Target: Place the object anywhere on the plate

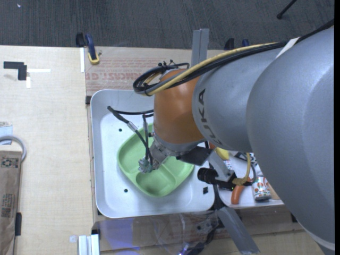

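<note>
A light green divided plate [133, 155] lies in the left white bin [106, 142], toward its right side. My arm, with its orange band, reaches in from the right and covers much of the plate. The gripper [145, 165] hangs low over the plate's middle, near the ridge between its compartments. I see nothing clearly held at its tip. Black cables loop from the wrist down toward the plate.
The right bin [255, 203] is mostly hidden by the arm; an orange carrot-like piece [237, 194], a small can [261, 190] and a yellow item [223, 154] show at its near edge. A brown paper bag [8, 187] lies on the bench at far left.
</note>
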